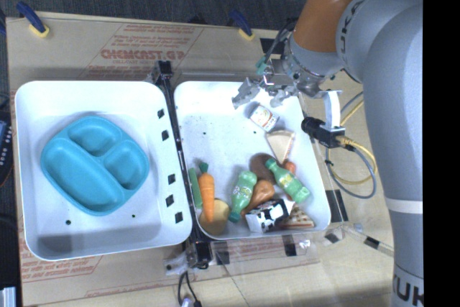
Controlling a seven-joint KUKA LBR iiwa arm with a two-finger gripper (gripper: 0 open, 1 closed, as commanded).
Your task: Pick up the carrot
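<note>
Orange carrot (pixel 207 196) with green top, lying lengthwise near bin's left wall; gripper (pixel 248 93) spread, holding nothing

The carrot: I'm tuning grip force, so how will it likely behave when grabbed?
The carrot looks like a smooth toy, so probably stiff and light. Its tapered, rounded body may slip from the jaws or roll. It lies beside the bin wall and touching neighbouring toys, so a push could jostle them.
</note>
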